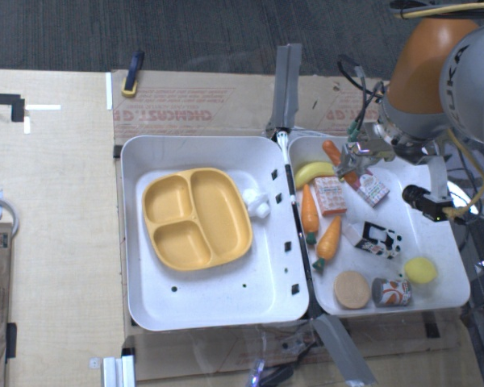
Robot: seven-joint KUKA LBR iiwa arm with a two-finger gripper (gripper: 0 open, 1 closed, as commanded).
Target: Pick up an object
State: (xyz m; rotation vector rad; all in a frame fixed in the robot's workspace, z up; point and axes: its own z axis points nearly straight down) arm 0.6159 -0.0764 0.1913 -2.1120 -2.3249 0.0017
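left bin (145,297): yellow three-part plastic plate (197,217), small white lump (260,209). right bin (452,293): banana (313,172), two carrots (328,239), little cartons (331,196), round cracker (352,289), can (391,292), lemon (420,270). gripper (352,161) hangs over top corner near red-white box (373,189); jaws open or closed, can't tell.

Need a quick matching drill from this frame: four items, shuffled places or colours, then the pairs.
Items:
1. divided plate
2. banana
3. can
4. yellow ball

Descriptions:
A. lying on its side near the right bin's front edge
B. round, near the right bin's right wall
C. curved, at the right bin's back left
D. tan, three compartments, in the left bin

Pairs: 1-D, 2-C, 3-A, 4-B
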